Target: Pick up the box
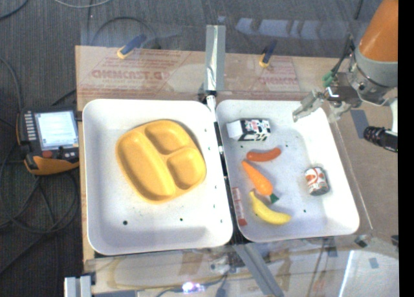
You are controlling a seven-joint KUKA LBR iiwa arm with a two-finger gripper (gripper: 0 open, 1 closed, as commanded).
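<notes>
Nearest to the camera, at the bottom edge of the camera view, a metal frame piece is seen under the front of the surface. Two white bins are carried by this surface, side by side. An orange-yellow divided plate is held in the left bin, lying about in its middle.

Several things are found in the right bin. A yellow banana lies closest to the front wall, and a thin red stick-like item is placed just beside it, along the left wall. An orange carrot is laid slantwise above the banana, and a red sausage-shaped piece is located just above the carrot. A small red and white can lies apart on the right side. The box, white with black marks, rests in the far left part of this bin, near its back wall, and nothing touches it.

The gripper is seen above the far right corner of the right bin, well apart from the box. Its fingers are spread open and nothing is held between them. Behind it, the orange band of the arm is visible.

At the left of the surface, a handheld control unit with a screen is lying on the floor, together with cables.
</notes>
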